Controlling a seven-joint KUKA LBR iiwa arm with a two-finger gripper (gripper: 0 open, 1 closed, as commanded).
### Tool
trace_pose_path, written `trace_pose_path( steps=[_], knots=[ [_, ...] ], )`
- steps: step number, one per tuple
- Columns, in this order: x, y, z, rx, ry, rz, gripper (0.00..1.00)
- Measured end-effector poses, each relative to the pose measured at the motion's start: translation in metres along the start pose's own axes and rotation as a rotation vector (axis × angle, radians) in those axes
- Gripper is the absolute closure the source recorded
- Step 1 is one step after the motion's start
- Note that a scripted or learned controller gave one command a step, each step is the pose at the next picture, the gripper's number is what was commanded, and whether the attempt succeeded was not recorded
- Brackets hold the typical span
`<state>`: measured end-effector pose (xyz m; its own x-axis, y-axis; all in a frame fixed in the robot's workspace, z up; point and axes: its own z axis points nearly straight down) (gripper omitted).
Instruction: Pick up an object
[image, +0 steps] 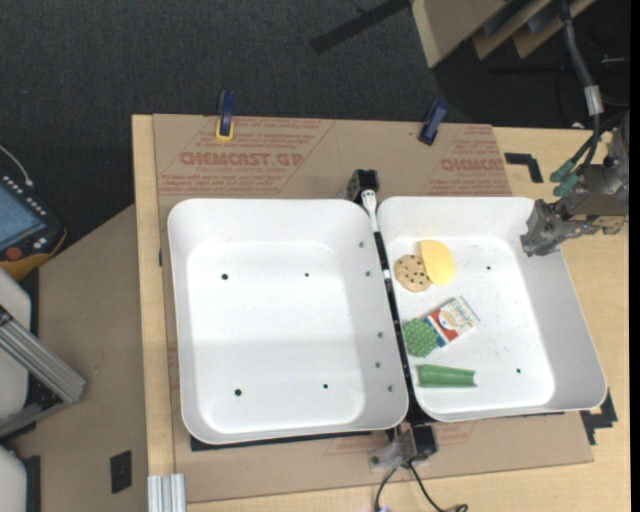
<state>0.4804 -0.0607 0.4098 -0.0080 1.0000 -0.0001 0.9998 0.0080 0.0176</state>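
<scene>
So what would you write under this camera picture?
Gripper at the right bin's far edge; cookie and toy foods inside.

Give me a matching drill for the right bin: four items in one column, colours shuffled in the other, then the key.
Items:
1. cookie
2. round wedge beside the cookie
3. small carton
4. long piece nearest the bin's front wall

Colours:
A. red, white and blue
B. green
C. tan with dark specks
D. yellow

Pairs: 1-C, 2-D, 3-A, 4-B

All four lie in the right bin. The gripper sits at that bin's far right rim, away from them.
</scene>
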Motion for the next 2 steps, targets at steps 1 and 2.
trace_pose_path(
  steps=[1,2],
  knots=[
    [0.063,0.002,-0.073,0.006,0.002,-0.001,1.00],
    [0.132,0.004,-0.058,0.022,0.001,0.000,1.00]
  ],
)
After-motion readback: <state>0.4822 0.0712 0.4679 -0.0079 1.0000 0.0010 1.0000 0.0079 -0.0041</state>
